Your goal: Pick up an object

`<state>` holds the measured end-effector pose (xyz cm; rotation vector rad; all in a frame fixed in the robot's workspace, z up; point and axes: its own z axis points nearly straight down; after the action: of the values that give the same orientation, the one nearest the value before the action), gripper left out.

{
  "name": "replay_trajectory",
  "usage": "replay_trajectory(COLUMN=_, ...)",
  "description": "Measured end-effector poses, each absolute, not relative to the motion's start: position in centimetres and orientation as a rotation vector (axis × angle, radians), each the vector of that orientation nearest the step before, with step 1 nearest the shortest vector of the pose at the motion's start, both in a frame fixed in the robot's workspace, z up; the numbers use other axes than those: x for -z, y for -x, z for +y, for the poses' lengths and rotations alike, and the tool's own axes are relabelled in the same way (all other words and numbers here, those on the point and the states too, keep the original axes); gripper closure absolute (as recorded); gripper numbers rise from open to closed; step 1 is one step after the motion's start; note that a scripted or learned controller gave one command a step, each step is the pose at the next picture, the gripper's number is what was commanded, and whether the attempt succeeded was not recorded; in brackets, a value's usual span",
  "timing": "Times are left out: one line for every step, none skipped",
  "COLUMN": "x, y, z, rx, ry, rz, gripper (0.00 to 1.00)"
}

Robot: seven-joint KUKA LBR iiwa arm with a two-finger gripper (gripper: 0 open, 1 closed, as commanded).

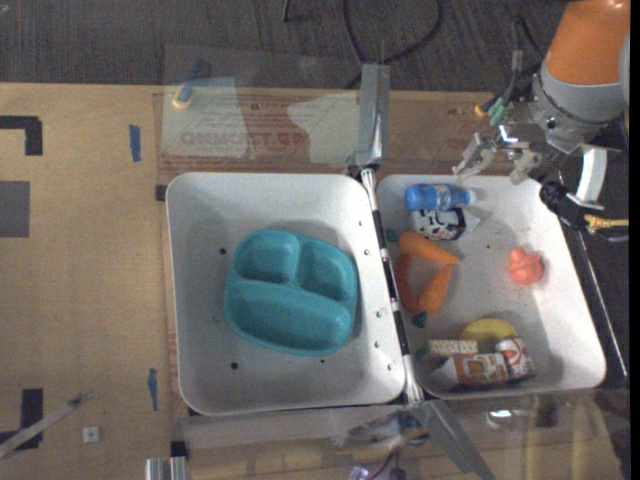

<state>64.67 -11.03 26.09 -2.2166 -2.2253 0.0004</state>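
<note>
1. The blue bottle [436, 197] lies on its side at the far edge of the right bin [580, 318], touching the small black-and-white carton [440, 224].
2. Your pincer [497, 154] hangs just beyond the bottle, over the bin's far rim, spread open and holding nothing.
3. You're at the approach step: next, I judge, bring it over the bottle, then descend and close.

A light wooden bench top [80, 298] fills most of the view — blue tape marks [134, 143] and black squares [22, 135] toward nine o'clock. At twelve o'clock lies dark carpeted floor [150, 13] with a looping black cable [392, 8].
</note>
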Motion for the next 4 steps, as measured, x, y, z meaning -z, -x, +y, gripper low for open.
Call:
replay_trajectory(x=-13.6, y=-65.6, z=-10.4, rx=0.002, ry=2.081, rz=-2.357, gripper=0.0)
replay_trajectory(x=-18.6, y=-64.8, z=-8.0, rx=0.003, ry=2.275, rz=-2.172, gripper=0.0)
replay_trajectory(x=-12.4, y=-64.6, z=-11.7, rx=0.026, ry=2.31, rz=-2.158, gripper=0.0)
replay_trajectory(x=-13.6, y=-64.6, z=-12.2, rx=0.017, ry=2.318, rz=-2.155, gripper=1.0)
